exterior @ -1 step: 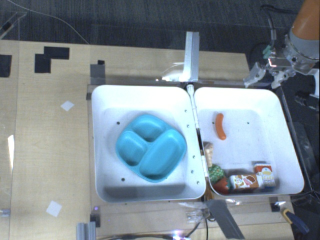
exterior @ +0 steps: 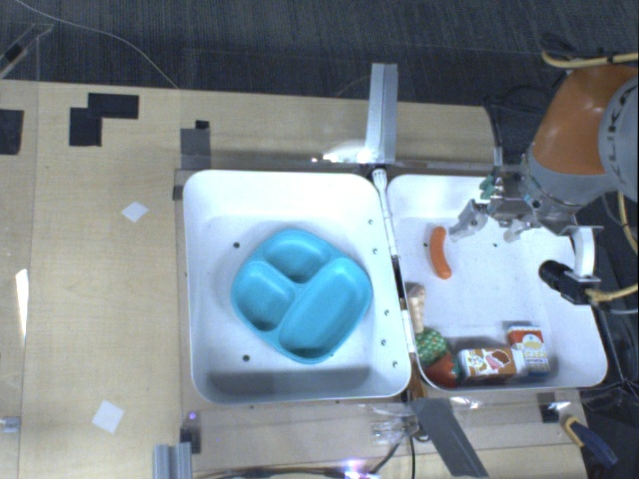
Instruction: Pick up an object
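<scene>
A KUKA arm (exterior: pixel 589 128), grey w/ an orange band, reached in from the upper right of the frame over two shallow white bins on a pale wood bench (exterior: pixel 90 307). Its gripper (exterior: pixel 491 221) hung above the upper part of the right bin (exterior: pixel 499 297), fingers spread apart and w/ nothing between them. An orange hot dog-shaped toy (exterior: pixel 438 252) lay upright on the bin floor just left of and below the fingertips, apart from them. Along the bin's bottom edge sat a cluster of objects: a small box w/ a red-and-white label (exterior: pixel 528 350), a brown packet w/ a printed label (exterior: pixel 489 363) beside it, and a green item (exterior: pixel 431 345) next to a red one (exterior: pixel 445 369) at the lower-left corner. A small tan object (exterior: pixel 415 300) rested against the left wall, near the divider. The left bin (exterior: pixel 210 218), center frame, held a blue three-compartment tray (exterior: pixel 302 294) lying at a tilt. Black markings (exterior: pixel 100 116) showed on the bench at upper left.
</scene>
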Controlling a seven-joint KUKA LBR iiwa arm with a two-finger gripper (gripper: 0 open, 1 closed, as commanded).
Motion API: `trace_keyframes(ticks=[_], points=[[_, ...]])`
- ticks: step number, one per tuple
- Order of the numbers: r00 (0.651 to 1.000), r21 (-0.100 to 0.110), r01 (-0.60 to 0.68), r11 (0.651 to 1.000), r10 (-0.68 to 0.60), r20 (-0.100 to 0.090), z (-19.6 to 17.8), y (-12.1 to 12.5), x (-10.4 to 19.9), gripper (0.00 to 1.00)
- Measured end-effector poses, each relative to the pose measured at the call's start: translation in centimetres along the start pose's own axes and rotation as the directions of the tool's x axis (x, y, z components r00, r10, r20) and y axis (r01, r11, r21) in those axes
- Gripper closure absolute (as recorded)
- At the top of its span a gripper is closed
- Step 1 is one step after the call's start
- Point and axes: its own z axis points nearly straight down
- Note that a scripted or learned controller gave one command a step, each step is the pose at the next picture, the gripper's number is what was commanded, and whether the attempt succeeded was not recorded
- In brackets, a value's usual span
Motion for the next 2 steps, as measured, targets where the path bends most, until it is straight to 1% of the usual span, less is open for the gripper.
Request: trace_keyframes(ticks=[1,2], points=[[0.999,-0.006,0.053,0.999,-0.053,0.001,8.4,2.5,3.3,0.0],[0.999,-0.014,0.053,0.999,-0.053,0.003,7.1,2.8,3.3,1.0]])
